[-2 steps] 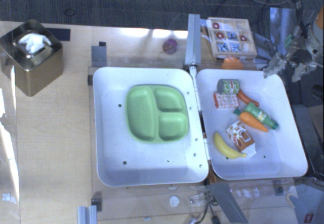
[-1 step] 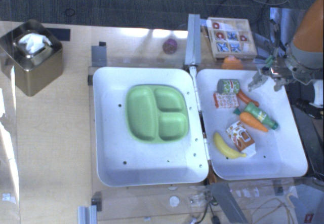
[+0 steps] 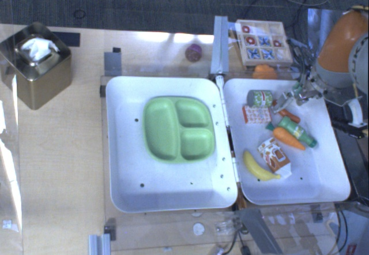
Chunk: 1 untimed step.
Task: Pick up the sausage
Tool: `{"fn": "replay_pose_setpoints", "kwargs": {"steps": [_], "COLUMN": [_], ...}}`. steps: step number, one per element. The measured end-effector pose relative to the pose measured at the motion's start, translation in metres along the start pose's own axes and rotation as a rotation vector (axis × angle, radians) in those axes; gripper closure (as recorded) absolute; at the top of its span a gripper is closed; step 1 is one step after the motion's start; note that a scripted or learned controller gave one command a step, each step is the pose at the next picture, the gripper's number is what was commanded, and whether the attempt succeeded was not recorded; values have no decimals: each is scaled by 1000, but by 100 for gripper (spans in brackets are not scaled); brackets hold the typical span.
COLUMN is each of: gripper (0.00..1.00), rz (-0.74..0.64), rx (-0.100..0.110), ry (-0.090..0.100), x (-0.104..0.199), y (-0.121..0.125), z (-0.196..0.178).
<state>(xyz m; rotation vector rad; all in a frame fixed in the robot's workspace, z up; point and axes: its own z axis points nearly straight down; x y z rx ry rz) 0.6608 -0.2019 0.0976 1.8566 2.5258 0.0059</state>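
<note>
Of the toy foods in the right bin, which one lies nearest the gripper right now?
The small reddish sausage, just below the gripper near the bin's upper right. The carrot, green bottle and banana all lie farther down.

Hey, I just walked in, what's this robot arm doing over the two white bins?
The grey arm with an orange band reaches in from the right, its end effector low over the right white bin. It sits just above a small reddish-orange sausage, amid a green bottle, orange carrot, yellow banana, small can and printed cartons. Nothing appears lifted yet. The left white bin holds a green divided plate.
</note>
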Motion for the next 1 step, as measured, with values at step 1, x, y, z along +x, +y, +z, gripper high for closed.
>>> {"fn": "replay_pose_setpoints", "kwargs": {"steps": [1], "gripper": [100], "rz": [-4], "rx": [-7], "ry": [-4], "x": [1], "y": [3], "z": [-13]}}
